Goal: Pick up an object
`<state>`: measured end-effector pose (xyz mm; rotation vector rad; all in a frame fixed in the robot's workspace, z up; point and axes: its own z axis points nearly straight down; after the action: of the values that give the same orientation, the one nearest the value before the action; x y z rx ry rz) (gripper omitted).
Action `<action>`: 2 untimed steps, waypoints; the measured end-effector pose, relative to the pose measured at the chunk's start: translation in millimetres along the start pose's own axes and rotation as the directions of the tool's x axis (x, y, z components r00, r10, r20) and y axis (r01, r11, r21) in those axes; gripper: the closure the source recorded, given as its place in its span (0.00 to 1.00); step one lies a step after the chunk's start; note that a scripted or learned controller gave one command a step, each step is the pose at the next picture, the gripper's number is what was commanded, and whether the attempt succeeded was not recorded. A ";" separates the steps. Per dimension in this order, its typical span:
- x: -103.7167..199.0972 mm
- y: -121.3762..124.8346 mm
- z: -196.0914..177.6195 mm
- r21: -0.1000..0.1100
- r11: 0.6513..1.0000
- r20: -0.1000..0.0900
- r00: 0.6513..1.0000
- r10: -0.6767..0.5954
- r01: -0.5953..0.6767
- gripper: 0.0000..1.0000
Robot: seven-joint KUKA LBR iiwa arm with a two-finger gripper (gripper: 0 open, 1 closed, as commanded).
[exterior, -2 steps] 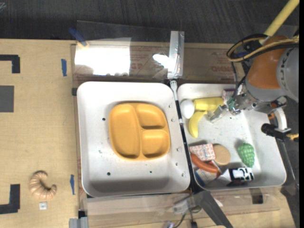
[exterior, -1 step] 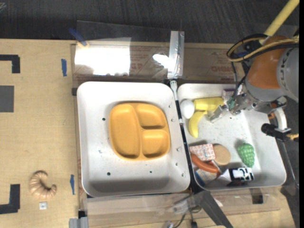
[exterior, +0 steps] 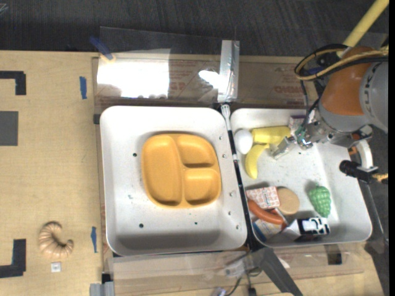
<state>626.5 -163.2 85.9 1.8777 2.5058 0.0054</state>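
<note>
Cardboard-topped bench (exterior: pixel 49 73) is bearing two white bins; the left bin (exterior: pixel 117 165) is holding a yellow divided tray (exterior: pixel 181 169). In the right bin (exterior: pixel 355 214), the gripper (exterior: pixel 285 145) is hovering just beside the banana (exterior: pixel 254 159) and the yellow block (exterior: pixel 270 134), near the white egg (exterior: pixel 244 142). Jaws: cannot tell whether open or closed. Approach step, seemingly; next calls for settling squarely over one object before closing.
</note>
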 end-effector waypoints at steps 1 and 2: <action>0.0 0.0 0.0 0.000 1.000 0.000 1.000 0.000 0.000 0.00; 0.0 0.0 0.0 0.000 1.000 0.000 1.000 0.000 0.000 0.00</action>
<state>626.5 -163.2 85.9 1.8777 2.5058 0.0054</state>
